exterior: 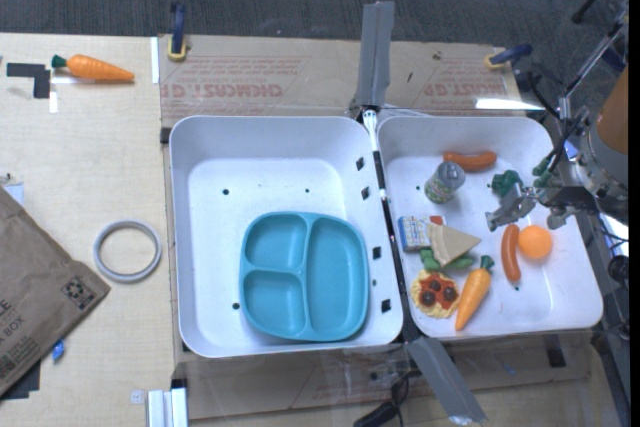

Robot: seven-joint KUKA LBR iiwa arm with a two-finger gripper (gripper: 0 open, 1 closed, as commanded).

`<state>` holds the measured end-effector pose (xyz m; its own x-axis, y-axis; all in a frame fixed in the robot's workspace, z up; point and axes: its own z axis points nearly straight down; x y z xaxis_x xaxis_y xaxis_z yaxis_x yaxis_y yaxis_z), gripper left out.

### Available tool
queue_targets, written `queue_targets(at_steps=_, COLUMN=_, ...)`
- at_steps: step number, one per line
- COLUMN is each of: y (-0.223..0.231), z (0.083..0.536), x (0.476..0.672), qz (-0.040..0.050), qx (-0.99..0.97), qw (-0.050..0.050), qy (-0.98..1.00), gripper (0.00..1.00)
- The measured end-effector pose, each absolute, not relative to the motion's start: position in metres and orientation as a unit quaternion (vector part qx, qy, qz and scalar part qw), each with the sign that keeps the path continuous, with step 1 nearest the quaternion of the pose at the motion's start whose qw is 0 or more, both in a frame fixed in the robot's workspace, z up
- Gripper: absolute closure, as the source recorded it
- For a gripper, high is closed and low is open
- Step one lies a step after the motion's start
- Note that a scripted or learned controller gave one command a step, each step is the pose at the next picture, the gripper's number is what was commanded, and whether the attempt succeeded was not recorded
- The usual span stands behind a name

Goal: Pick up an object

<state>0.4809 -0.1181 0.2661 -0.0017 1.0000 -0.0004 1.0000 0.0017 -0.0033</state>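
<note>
My gripper (pixel 532 213) hangs over the right side of the right bin (pixel 570 315), reaching in from the right. It is open, its two grey fingers spread apart with nothing between them. Just below it lie an orange ball (pixel 536 243) and a red chili (pixel 511 252). A green toy (pixel 506 182) sits just above the left finger. Further left are a grey can (pixel 444 183), an orange sausage (pixel 470 158), a sandwich wedge (pixel 452 241), a blue-white box (pixel 412 232), a pizza slice (pixel 433 292) and a carrot (pixel 473 292).
The left bin (pixel 200 215) holds a teal divided plate (pixel 305 275). On the bench to the left lie a second carrot (pixel 93 69), a grey tape ring (pixel 127 249) and a brown cardboard box (pixel 35 300). A grey divider (pixel 376 55) stands between the bins at the back.
</note>
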Motion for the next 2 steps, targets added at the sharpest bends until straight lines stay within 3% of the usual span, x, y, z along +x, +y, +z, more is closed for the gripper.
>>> queue_targets(at_steps=1, y=-0.176, z=0.153, x=0.510, qz=0.0009, qx=-0.743, qw=0.001, qy=-0.669, gripper=0.00)
queue_targets(at_steps=2, y=-0.206, z=0.092, x=0.505, qz=-0.0013, qx=-0.753, qw=0.002, qy=-0.658, gripper=0.00)
